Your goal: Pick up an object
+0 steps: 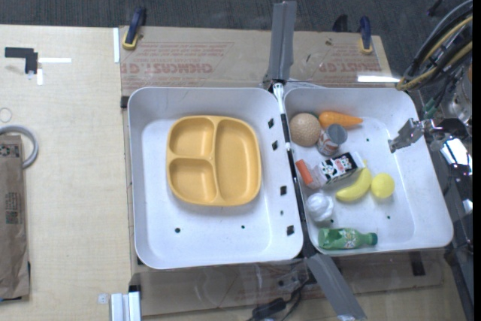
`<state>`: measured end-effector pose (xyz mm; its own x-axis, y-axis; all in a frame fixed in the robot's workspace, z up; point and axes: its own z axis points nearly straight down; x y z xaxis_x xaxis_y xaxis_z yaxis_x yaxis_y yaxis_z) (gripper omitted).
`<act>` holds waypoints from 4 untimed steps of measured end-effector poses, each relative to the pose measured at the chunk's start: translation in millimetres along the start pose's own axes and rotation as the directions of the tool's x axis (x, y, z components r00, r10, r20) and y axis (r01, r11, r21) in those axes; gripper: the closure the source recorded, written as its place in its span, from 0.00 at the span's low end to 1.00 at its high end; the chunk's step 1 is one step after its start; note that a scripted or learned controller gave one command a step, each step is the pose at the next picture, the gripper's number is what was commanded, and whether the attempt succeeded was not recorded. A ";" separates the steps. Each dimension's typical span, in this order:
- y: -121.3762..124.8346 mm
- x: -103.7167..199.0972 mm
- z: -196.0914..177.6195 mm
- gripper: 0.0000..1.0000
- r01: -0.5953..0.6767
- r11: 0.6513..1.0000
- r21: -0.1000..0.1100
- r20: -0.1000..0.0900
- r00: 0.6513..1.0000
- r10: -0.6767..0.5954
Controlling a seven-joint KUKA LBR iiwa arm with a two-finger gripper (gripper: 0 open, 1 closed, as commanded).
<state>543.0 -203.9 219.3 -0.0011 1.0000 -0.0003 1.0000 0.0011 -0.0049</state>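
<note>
The right-hand bin (421, 184) serves as the landmark here, since everything worth picking lies inside it. Along its left wall sit a brown round ball (305, 128), an orange carrot (340, 119), a small can (331, 139), a little milk carton (338, 167), a red-orange piece (304, 173), a clear crumpled thing (319, 206) and a green bottle (346, 239) lying on its side near the bin's front edge. Nearer the middle of the bin lie a banana (355, 186) and, touching or just beside its right tip, a yellow lemon (382, 186).

The gripper (408, 134) hangs over the bin's right part, toward the back, above bare white floor. From it, the lemon lies forward and slightly left, and is the nearest object; the banana comes next, further left, its long axis running at a slant from lower left to upper right across the bin. The bottle's long axis runs left to right along the front wall. The rest of the clutter is well apart from the gripper, against the far wall of the bin.

The gripper is small and seen at an angle, so I cannot tell how its jaws stand. Nothing is visible between them, and they appear to touch nothing.

The left-hand bin (150, 237) holds a yellow divided plate (214, 160), which is on the far side of the landmark bin from the arm.

My judgement: no grasp has begun, and the lemon looks the shortest reach.
</note>
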 end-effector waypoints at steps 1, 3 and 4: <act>-46.6 -12.3 120.1 0.00 0.156 0.988 -0.004 -0.006 0.988 -0.156; -48.3 -6.3 130.4 0.00 0.064 0.998 0.001 -0.006 0.998 -0.064; -65.6 24.5 130.2 0.00 0.117 0.993 0.000 -0.001 0.993 -0.117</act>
<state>476.7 -179.5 89.4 -0.1181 0.9930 0.0017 0.9930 0.1181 -0.0046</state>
